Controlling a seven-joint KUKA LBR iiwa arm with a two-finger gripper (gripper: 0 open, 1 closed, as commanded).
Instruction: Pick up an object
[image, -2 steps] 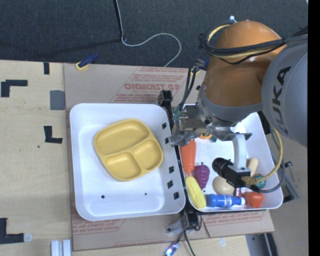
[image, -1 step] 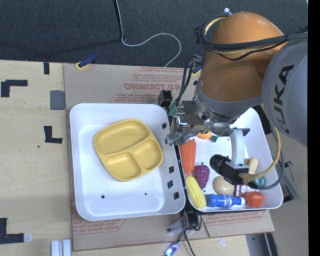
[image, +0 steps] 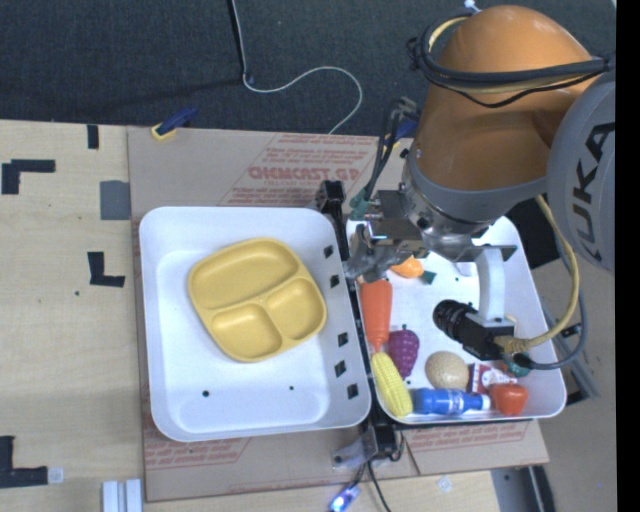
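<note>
The grey arm with its broad orange band (image: 505, 75) sits closest to the lens, rising above the right-hand shallow white plastic bin (image: 548, 385) and hiding much of that bin's far half. Next in size, the left-hand shallow white bin (image: 165, 400) lies against the right bin's near wall and carries a yellow three-compartment plastic plate (image: 257, 298).

Inside the right bin, along the wall shared with the left bin, stand an orange plastic carrot (image: 376, 312) and, below it, a yellow toy corn cob (image: 391, 383). Toward the bin's middle lie a purple bunch of toy grapes (image: 404, 350), a tan rounded potato-like piece (image: 447, 370), a blue tube-shaped bottle (image: 450, 403) and a small red piece (image: 510, 398).

The two-finger gripper (image: 385, 248) hangs at the bin's top corner, just above the carrot's thick end and beside a small orange lump (image: 407, 267). Whether its fingers are apart or together cannot be told; nothing is visibly between them.

The carrot looks the likeliest target. A good grasp would straddle its narrow width, clear of the bin wall, descending straight to avoid nudging the grapes.
</note>
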